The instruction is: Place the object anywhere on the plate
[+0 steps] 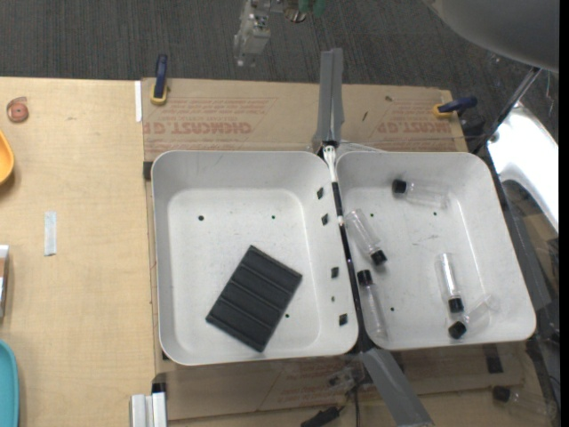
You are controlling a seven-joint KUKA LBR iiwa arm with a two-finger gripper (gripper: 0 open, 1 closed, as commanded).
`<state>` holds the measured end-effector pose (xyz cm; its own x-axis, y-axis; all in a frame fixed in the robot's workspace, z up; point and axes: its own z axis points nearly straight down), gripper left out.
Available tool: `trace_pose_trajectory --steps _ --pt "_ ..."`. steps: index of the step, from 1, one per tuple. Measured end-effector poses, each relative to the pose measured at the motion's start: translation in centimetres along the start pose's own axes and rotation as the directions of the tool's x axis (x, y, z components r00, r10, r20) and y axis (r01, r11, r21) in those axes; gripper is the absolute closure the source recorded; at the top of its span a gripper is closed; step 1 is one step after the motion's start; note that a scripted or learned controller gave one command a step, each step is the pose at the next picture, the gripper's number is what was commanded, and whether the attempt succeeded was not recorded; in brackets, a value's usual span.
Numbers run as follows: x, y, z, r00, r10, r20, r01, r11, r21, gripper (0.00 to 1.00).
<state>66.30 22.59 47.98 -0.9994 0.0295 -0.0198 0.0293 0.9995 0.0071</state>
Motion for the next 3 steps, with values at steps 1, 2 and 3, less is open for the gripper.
trace_pose_trajectory --steps 1,2,3 --pt "-0.1 0.0 -0.8 1.0 0.0 0.001 0.0 1.0 0.0 1.0" --pt "-0.3 0.1 -1.5 1.0 0.001 0.003 -0.001 1.0 -0.001 1.0" --pt "-0.4 0.1 -2.3 1.0 0.001 0.004 -0.001 1.0 -0.001 1.0"
